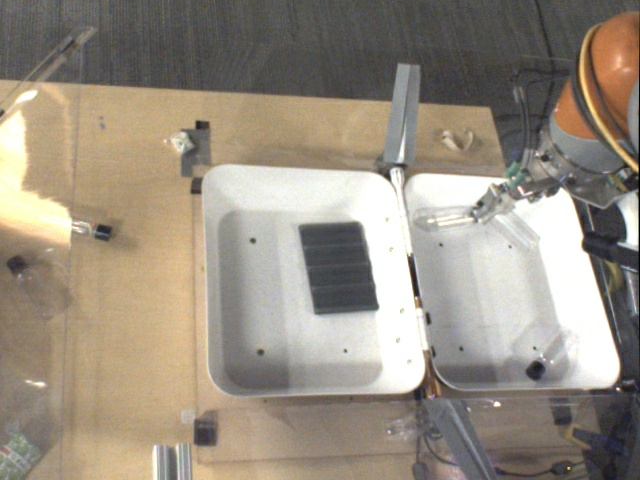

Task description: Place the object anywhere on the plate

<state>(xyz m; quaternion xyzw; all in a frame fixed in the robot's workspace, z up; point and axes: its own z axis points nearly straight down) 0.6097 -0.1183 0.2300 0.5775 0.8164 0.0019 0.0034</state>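
With a clear object [545, 356] low in the right bin [500, 368] and the dark plate [339, 267] in the left bin [230, 298], the gripper [487, 208], farther back, grip state indeterminate, touches another clear object [440, 219], which may slip.

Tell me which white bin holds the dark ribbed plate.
The left bin. The plate lies flat near its middle; the right bin has none, and the gripper is over it.
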